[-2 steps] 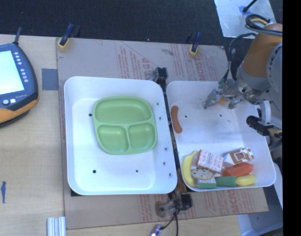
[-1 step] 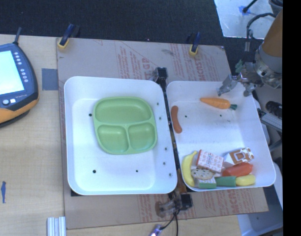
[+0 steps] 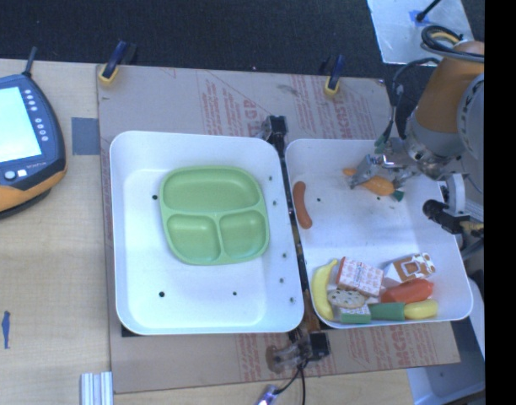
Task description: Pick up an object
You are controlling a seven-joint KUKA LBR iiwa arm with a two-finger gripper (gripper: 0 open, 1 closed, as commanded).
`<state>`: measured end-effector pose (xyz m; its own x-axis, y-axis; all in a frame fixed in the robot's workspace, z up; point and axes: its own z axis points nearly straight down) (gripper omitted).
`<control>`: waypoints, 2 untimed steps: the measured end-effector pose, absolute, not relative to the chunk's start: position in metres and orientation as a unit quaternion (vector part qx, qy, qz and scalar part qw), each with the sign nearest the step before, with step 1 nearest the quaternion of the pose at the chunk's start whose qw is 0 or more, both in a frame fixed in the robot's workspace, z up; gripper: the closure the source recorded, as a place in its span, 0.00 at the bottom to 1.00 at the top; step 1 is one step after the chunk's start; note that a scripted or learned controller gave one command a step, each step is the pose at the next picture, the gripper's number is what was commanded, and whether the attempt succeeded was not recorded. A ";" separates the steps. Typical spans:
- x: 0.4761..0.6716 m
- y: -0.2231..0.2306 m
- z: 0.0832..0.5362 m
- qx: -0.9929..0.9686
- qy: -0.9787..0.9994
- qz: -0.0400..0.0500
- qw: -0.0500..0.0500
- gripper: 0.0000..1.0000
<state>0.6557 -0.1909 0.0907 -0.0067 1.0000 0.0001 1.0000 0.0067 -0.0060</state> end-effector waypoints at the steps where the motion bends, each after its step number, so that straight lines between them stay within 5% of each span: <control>1: 0.656 -0.191 0.102 -0.704 -0.711 0.003 0.004 1.00; 2: 0.656 -0.125 0.122 -0.705 -0.709 0.002 0.001 1.00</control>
<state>0.6564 -0.1250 0.1218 -0.0061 1.0000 -0.0003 1.0000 0.0061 -0.0045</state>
